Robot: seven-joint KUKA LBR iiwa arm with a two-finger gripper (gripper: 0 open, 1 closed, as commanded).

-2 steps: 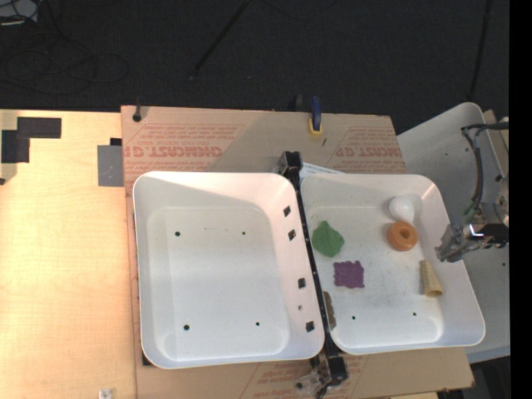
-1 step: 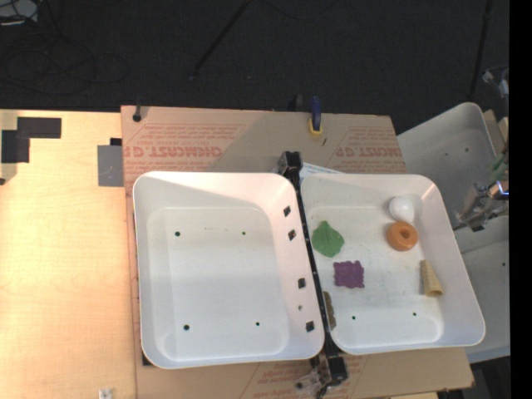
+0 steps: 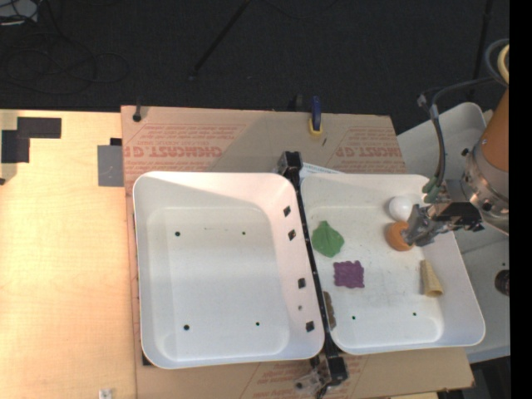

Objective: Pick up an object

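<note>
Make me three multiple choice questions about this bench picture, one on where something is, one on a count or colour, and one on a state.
1. Where does the green object lie?
A. left bin
B. right bin, near the divider
C. on the cardboard

2. How many loose objects lie in the right bin?
A. two
B. five
C. eight

3. Where is the gripper?
A. low over the right bin, at the orange object
B. over the left bin
C. over the wooden bench

Answers:
1 B, it sits just right of the divider.
2 B: green, purple square, orange, white ball, tan cone.
3 A, its tip meets the orange object.
</note>
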